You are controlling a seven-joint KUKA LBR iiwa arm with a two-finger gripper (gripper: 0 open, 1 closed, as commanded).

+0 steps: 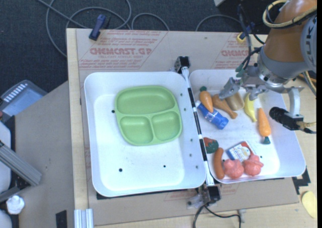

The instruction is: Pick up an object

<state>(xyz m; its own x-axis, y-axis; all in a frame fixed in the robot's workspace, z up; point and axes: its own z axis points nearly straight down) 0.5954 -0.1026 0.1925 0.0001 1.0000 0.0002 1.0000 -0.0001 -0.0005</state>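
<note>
In the right bin (294, 146) lie small toy foods. A blue can (212, 116) lies on its side near the left wall, beside two orange carrot-like pieces (215, 102). A yellow banana (249, 108) and an orange carrot (263, 123) lie toward the right. At the front sit a sausage (218, 162), a red-and-white packet (239, 151) and pink meat pieces (243, 167), touching.

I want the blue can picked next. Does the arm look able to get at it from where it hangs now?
Probably yes. The blue can lies in the right bin with its top side uncovered, just left of the gripper. A carrot and a tan piece crowd it closely, so the fingers may bump them.
</note>
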